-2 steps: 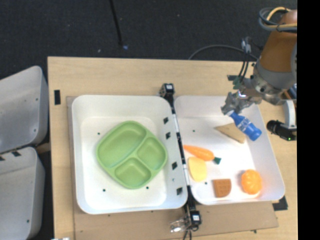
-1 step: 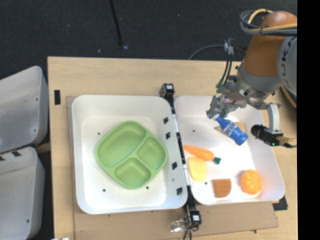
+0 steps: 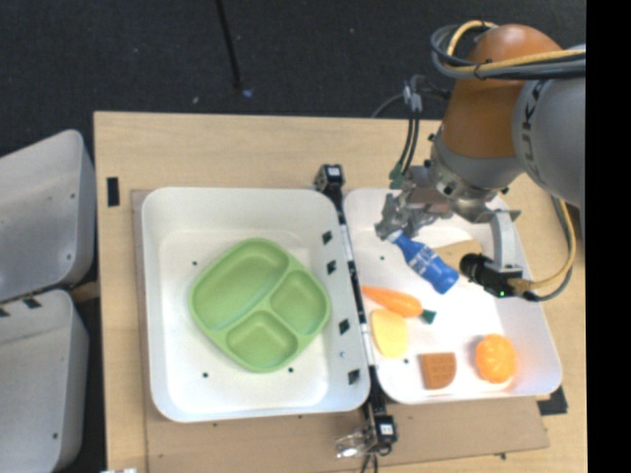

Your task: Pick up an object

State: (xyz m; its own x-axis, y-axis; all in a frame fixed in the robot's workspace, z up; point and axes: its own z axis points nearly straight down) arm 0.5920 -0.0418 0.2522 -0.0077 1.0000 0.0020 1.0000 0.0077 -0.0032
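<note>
- Two white bins lie side by side on the surface [image 3: 118,146]. The pincer [image 3: 392,225] hangs over the right bin [image 3: 527,328], close to that bin's far corner next to the middle divider.
- Whether the pincer is released or clenched, I cannot tell, and nothing can be seen gripped in it.
- A blue bottle [image 3: 429,266] lies tilted right at the pincer. Its nearer end is just under the tip, and its body slants away toward the view's lower right. Contact cannot be made out.
- A carrot [image 3: 394,302] lies just past the bottle, below the pincer in the view, and may be touching the bottle's side.
- A yellow piece [image 3: 389,334] sits further down from the pincer, just beyond the carrot.
- A brown square [image 3: 437,370] and an orange [image 3: 495,358] lie well away from the pincer, along the right bin's near edge.
- A green plate [image 3: 259,304] with three sections lies in the left bin [image 3: 163,264], across the divider from the pincer, down and to the view's left.
- The arm [image 3: 493,116] rises behind the pincer toward the view's upper right.
</note>
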